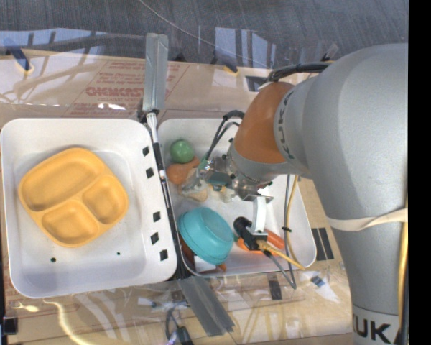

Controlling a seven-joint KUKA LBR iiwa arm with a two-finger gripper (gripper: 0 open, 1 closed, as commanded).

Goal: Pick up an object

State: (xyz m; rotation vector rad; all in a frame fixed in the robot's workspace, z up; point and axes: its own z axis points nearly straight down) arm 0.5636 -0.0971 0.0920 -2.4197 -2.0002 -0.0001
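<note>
In the right bin point(305, 246), my gripper point(205, 176) hangs low over the bin's left part, right beside a tan-orange lump point(179, 172). A green ball point(181, 150) lies just behind that lump, near the bin's far left corner. A teal bowl point(207, 233) lies tilted at the front left of the bin, with a brown thing point(189, 252) partly tucked under it. An orange item point(263, 242) rests to the right of the bowl. The wrist hides whatever is directly under the gripper.
The left bin point(29, 275) holds a yellow divided plate point(72, 196). A metal divider point(156, 157) runs between the two bins. The grey arm point(352, 142) covers the right bin's right side and the bench beyond it.
</note>
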